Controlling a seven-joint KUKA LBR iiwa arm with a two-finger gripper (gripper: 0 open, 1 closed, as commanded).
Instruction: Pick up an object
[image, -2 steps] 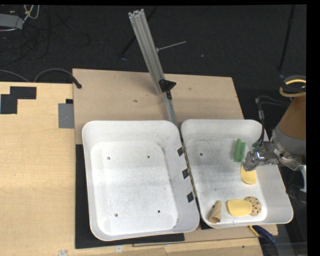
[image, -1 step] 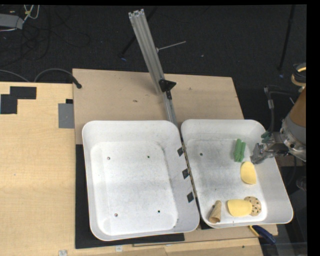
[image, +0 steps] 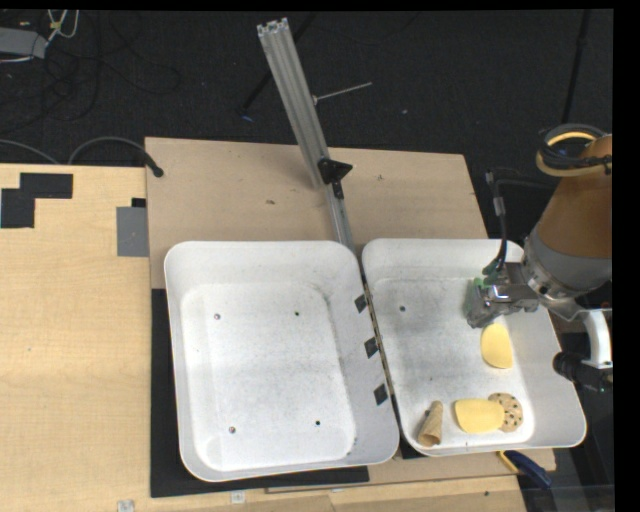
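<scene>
I cannot tell whether my fingers (image: 484, 308) are parted or shut as they hang just above the pale yellow oval piece (image: 497, 347), which lies upright-long in the right white bin (image: 420, 400), directly below-right of them.

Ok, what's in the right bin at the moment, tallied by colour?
Yellow: 2, one piece just below the pincer, one near the front edge.
Tan with dark spots: 1, a cookie touching the front yellow piece.
Brown: 1, a cone.
Total: 4
</scene>
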